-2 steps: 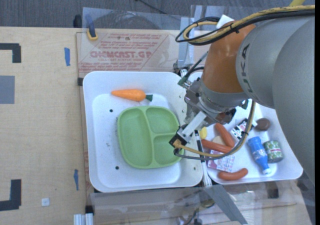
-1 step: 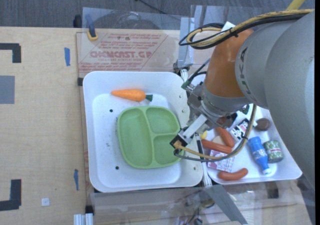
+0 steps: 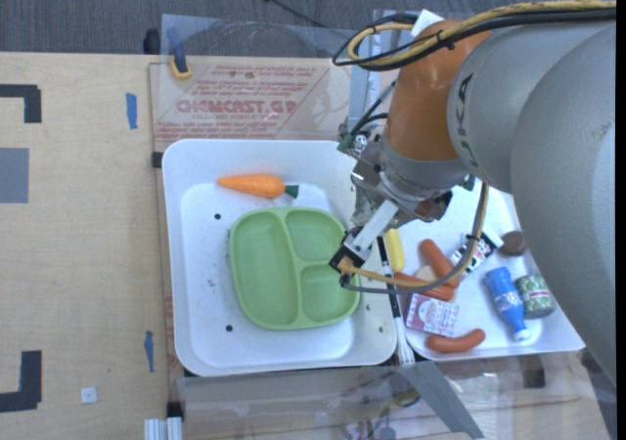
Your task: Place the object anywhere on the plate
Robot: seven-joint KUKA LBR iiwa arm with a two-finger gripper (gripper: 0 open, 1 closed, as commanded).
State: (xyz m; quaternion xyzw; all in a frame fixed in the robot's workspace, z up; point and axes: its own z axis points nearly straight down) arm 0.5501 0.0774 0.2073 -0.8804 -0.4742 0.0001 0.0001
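Observation:
A green divided plate [image 3: 291, 268] lies in the left white bin [image 3: 186, 233], with nothing on it. An orange carrot [image 3: 252, 186] rests in the same bin just beyond the plate's far edge. My gripper [image 3: 380, 205] hangs over the wall between the two bins, by the plate's right rim, and the bulky wrist hides most of it. A yellow oblong item [image 3: 394, 250] lies just below it in the right bin [image 3: 558, 330]. I see nothing held.
The right bin holds several small items: two red sausages [image 3: 456, 340], a pink packet [image 3: 428, 313], a blue bottle [image 3: 509, 299], a green can [image 3: 536, 293], a dark wrapped bar [image 3: 477, 252]. A cardboard sheet [image 3: 245, 101] lies behind the left bin.

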